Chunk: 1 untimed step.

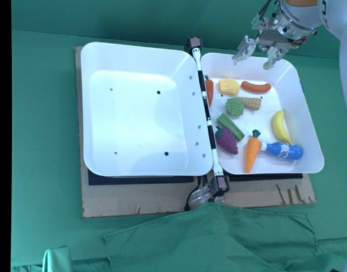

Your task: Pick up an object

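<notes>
A green-draped bench carries two white bins; the right bin (309, 123) holds toy foods, including a sausage (256, 86) near its top. The gripper (257, 54) hovers above, fingers spread, grasping nothing.

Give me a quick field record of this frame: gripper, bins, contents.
gripper: open, holding nothing, above far edge of right bin
right bin: sausage, corn, banana, blue bottle, carrot, grapes, other toy food
left bin: bare white floor
nearest item to gripper: sausage
</notes>
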Each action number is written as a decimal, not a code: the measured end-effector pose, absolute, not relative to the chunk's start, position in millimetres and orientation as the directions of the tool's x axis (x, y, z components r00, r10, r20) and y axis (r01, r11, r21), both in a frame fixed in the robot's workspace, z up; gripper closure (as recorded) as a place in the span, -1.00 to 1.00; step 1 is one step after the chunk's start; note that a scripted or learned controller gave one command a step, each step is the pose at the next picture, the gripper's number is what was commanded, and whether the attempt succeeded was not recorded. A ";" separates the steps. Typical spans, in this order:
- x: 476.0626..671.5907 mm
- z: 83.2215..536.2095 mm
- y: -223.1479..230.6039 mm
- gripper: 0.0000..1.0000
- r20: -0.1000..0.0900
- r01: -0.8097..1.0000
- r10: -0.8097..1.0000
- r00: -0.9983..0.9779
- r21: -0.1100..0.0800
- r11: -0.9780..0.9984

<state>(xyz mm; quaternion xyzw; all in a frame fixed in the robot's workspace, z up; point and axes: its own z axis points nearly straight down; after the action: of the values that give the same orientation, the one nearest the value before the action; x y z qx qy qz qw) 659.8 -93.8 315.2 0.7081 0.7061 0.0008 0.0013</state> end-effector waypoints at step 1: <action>682.5 248.5 -126.4 -1.00 -0.003 1.000 1.000 0.006 -0.002 -0.006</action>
<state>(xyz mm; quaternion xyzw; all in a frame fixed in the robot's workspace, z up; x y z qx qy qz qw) 682.5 -126.4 248.5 0.7092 0.7050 -0.0020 0.0004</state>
